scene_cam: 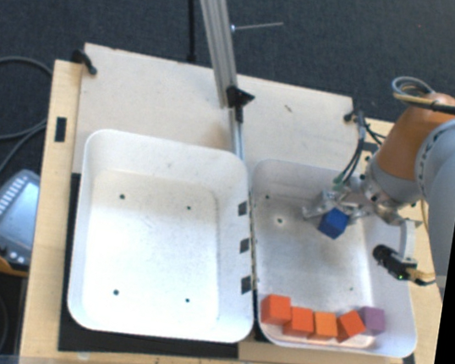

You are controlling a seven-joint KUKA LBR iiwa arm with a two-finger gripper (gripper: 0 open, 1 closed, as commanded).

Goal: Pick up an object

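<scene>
My gripper hangs over the back part of the right bin, at the end of the grey arm with its orange band. A blue cube sits between its fingers, and the gripper is shut on it. The cube looks raised a little above the bin floor. Along the right bin's front wall lies a row of several orange blocks, with a purple block at its right end.
The left bin stands beside the right one. A slanted aluminium pole rises from the bench behind the bins. Cables and a handheld pendant lie on the floor to the left.
</scene>
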